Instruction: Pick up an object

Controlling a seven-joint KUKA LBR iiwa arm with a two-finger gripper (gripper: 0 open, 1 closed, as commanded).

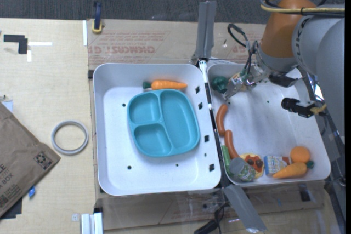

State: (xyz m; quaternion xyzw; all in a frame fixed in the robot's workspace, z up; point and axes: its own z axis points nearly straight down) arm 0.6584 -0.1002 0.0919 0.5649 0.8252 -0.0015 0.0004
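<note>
**Gripper lowered at the far-left corner of the right bin, nothing yet secured**

The approach step appears to be in hand. The grey arm with the orange band is reached in from the right and bent downward over the right-hand shallow white bin, so that the two-finger gripper is brought low near that bin's far-left corner. Just beside the gripper, against the bin's left wall, a small dark-green object is seen; its shape is too small to be made out. Whether the gripper's tips are apart or together cannot be told, and nothing is seen clamped by it.

Other candidates lie well apart from the gripper. A long reddish-orange sausage-shaped toy is laid along the left wall of the same bin. Along the near edge, a grey-rimmed patterned piece, a small printed packet, an orange ball-shaped toy and an orange toy carrot are clustered.

In the left-hand white bin, a teal three-compartment plastic plate is set near the middle, with another orange toy carrot at its far edge.

The green object is judged the likeliest target. A short descent over it, a closing, and a straight lift would be called for next; the closeness of the bin wall could obstruct one side.
</note>
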